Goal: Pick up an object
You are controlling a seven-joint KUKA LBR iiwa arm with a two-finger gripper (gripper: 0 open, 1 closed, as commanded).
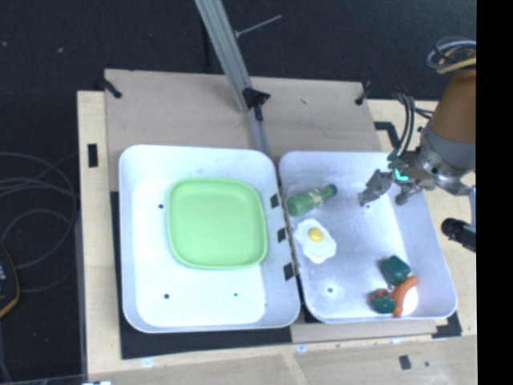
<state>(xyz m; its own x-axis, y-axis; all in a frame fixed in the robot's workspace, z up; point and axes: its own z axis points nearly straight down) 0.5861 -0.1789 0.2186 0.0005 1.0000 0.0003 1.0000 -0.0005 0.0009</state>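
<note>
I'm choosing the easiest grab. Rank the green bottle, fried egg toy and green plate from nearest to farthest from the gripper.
1. Green bottle, right bin's upper left, nearest the gripper.
2. Fried egg toy, below the bottle.
3. Green plate, left bin.

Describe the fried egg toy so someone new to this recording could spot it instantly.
Look in the right bin, along its left wall. Just below the green bottle lies the fried egg: a flat white blob with a yellow yolk, the bin's only white and yellow toy.
</note>
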